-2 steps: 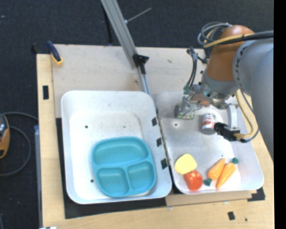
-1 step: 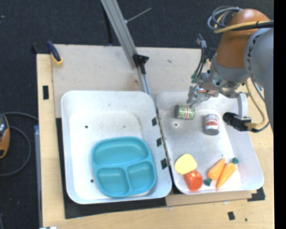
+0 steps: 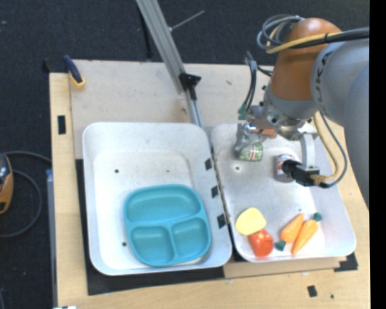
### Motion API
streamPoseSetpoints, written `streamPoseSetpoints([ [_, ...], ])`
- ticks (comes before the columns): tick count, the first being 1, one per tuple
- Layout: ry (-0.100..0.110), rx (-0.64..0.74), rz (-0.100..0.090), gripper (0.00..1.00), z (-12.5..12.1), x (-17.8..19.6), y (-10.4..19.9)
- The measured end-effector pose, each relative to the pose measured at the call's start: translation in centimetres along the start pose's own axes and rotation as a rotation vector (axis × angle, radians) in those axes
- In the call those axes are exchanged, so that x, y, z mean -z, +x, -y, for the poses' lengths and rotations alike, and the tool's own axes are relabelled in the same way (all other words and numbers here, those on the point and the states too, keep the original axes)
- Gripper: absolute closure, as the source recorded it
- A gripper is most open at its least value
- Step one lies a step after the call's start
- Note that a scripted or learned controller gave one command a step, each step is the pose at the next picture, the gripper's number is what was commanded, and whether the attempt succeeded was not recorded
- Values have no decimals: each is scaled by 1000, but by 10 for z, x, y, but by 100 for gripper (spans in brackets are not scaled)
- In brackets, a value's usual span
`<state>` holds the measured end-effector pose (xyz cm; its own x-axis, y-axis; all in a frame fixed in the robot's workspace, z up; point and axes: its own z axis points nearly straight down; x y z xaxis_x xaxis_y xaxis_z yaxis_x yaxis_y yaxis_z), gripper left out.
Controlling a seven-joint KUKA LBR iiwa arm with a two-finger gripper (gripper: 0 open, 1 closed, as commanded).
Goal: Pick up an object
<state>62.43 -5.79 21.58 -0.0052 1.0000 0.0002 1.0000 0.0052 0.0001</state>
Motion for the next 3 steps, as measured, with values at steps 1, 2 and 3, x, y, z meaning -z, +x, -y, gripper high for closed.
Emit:
streamPoseSetpoints([
  [1, 0, 0, 0, 100, 36, 7, 41],
  [2, 0, 2, -1, 100, 63, 6, 95],
  [3, 1, 2, -1, 100, 86, 4, 137],
])
